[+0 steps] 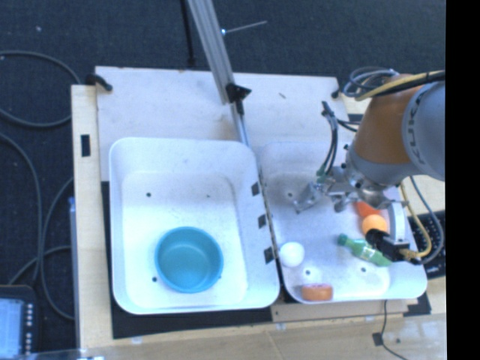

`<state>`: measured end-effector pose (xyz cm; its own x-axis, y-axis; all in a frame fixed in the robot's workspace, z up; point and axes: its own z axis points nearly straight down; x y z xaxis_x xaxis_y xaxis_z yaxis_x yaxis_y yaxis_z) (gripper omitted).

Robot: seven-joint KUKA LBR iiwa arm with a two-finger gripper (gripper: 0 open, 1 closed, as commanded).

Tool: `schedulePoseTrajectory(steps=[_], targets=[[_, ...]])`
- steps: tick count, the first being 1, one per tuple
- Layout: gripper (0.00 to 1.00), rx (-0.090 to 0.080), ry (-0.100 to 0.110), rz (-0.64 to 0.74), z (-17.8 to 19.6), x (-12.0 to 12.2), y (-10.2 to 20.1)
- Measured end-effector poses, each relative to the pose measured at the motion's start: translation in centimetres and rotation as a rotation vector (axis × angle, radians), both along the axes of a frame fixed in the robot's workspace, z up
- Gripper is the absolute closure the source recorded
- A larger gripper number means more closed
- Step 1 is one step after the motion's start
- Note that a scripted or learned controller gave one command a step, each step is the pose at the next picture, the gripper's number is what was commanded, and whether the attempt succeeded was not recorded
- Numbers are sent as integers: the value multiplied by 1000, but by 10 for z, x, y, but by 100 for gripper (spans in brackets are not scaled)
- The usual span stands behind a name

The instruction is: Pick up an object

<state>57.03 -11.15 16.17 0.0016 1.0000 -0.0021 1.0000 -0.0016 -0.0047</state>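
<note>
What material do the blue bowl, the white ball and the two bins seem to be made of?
Blue bowl: probably plastic, with an even colour and a soft sheen on its rim.
White ball: smooth, matte; plastic or foam, the view leaves it open.
Left bin and right bin: likely moulded white plastic, with rounded corners and a slightly glossy surface.

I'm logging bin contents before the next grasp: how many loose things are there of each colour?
Blue: 1, bowl
White: 1, ball
Green: 1, bottle
Orange: 2, ball, flat piece
Total: 5
</note>
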Motion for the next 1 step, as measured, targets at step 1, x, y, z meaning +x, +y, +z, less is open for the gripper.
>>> schedulePoseTrajectory(steps=[1], targets=[[0, 0, 2, -2, -46, -7, 1]])
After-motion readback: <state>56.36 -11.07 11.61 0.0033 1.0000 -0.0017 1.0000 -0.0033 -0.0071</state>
